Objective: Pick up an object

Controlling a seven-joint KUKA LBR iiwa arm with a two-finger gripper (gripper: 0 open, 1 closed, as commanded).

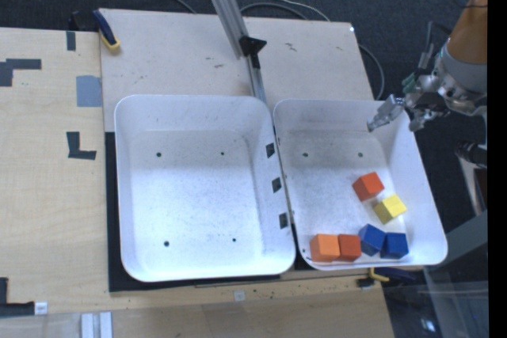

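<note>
The right bin point(317, 162) holds several small blocks in its near right corner. A red-orange block point(367, 186) lies highest, with a yellow block point(390, 207) just below it. Along the front wall sit two orange blocks point(324, 247) point(349, 246) and two blue blocks point(371, 237) point(394, 244). My gripper point(398, 116) hangs over the bin's far right rim, well above and behind the blocks. Its fingers stand apart with nothing between them.
The left bin point(190, 170) lies beside the right one. A slanted metal rail point(224, 0) comes down to the bins' shared far edge. A blue and yellow tool point(105, 29) lies at the board's far left corner. Cables run behind the board.
</note>
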